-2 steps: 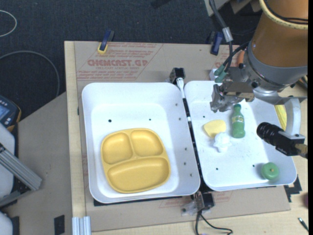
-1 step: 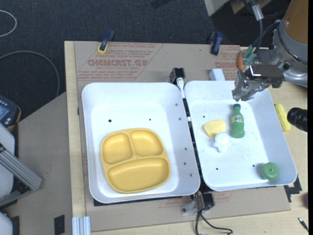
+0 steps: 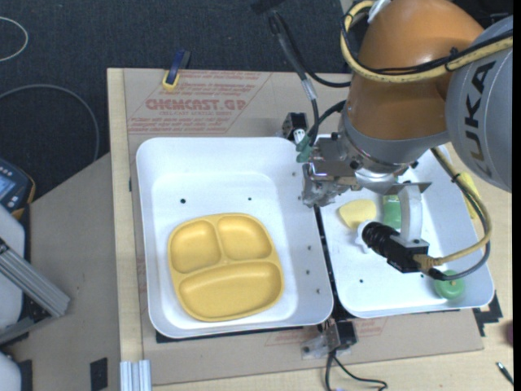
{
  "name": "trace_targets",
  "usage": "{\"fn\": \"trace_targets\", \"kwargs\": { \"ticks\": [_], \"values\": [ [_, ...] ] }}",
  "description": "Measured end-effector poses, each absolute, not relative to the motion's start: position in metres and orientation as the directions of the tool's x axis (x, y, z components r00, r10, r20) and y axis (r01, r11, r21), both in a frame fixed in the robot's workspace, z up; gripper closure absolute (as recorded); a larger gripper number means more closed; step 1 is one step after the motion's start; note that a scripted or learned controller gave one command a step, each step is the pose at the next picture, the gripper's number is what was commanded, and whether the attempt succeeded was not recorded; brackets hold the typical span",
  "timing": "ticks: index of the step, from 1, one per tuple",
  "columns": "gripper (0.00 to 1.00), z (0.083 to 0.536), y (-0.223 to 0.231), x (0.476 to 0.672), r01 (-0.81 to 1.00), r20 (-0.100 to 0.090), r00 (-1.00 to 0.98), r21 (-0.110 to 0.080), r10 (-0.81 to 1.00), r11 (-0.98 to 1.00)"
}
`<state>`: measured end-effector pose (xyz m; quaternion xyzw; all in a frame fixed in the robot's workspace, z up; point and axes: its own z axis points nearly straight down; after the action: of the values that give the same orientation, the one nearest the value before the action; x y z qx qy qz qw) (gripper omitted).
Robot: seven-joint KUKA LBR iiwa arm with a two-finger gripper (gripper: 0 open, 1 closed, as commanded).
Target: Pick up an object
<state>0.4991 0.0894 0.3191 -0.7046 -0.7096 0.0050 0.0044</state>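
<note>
The grey arm with its orange band (image 3: 411,51) hangs over the right bin (image 3: 366,296). Below the wrist, the metal gripper assembly (image 3: 329,179) sits low at the right bin's left wall, close to the divider between the bins. Just right of it lie a pale yellow piece (image 3: 356,213) and a green piece (image 3: 391,210), partly hidden by the arm. Another green object (image 3: 448,287) rests at the bin's near right corner. I see nothing held in the gripper.
In the left bin (image 3: 163,169) lies a yellow divided plate (image 3: 225,264). A black cylindrical part (image 3: 395,249) with a yellow cable hangs over the right bin. Cardboard (image 3: 203,104) lies behind the bins.
</note>
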Motion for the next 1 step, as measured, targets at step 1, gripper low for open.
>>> {"fn": "trace_targets", "kwargs": {
  "ticks": [1],
  "values": [
    [1.0,0.4716,0.1076,0.4792,1.0,0.005,-0.005,0.017,1.0,0.005]
  ]
}}
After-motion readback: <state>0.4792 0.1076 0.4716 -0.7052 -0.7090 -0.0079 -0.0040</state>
